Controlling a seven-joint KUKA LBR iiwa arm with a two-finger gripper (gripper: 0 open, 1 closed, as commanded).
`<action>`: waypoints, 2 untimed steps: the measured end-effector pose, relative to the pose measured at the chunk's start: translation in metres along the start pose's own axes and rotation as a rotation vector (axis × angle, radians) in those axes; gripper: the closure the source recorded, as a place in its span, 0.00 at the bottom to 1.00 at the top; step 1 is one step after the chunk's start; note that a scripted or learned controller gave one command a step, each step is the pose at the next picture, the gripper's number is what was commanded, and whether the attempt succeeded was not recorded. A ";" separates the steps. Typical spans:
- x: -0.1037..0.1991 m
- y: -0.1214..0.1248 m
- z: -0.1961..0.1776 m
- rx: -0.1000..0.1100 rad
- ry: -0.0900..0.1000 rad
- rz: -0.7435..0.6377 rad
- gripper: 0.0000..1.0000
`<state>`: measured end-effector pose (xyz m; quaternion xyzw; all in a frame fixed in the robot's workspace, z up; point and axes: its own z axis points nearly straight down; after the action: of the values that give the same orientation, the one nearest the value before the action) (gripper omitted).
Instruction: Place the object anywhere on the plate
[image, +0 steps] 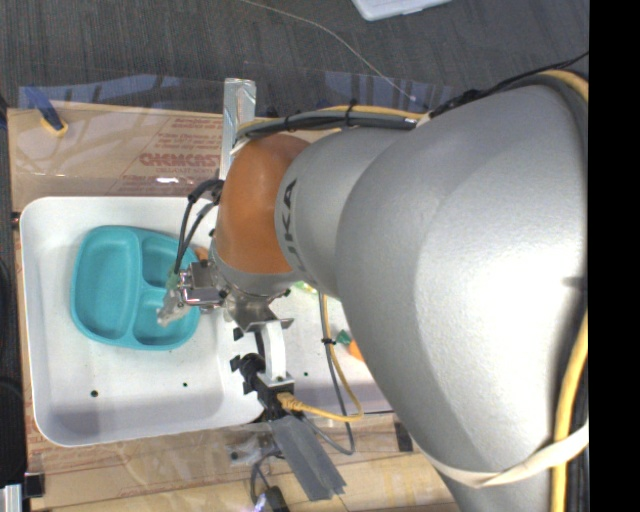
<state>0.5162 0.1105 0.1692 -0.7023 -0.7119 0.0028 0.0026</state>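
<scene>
Nearest us, the arm (430, 270) looms over the right bin (335, 385). Beyond it the gripper (178, 305) hovers at the teal plate's (110, 285) right edge in the left bin (60, 390). We cannot tell its state, nor locate the object. We judge placement underway; next, confirm release over the plate.

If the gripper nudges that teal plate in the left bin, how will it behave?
The teal plate looks like moulded plastic, so probably stiff and light. It lies flat and low on the white bin, so tipping seems unlikely; on that smooth floor it may well slide rather than stay put.
</scene>
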 end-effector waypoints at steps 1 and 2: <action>-0.001 0.001 -0.010 0.001 -0.001 -0.003 1.00; 0.051 0.084 0.061 -0.027 0.004 0.007 1.00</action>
<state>0.5986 0.1626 0.1078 -0.7047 -0.7095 -0.0079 -0.0056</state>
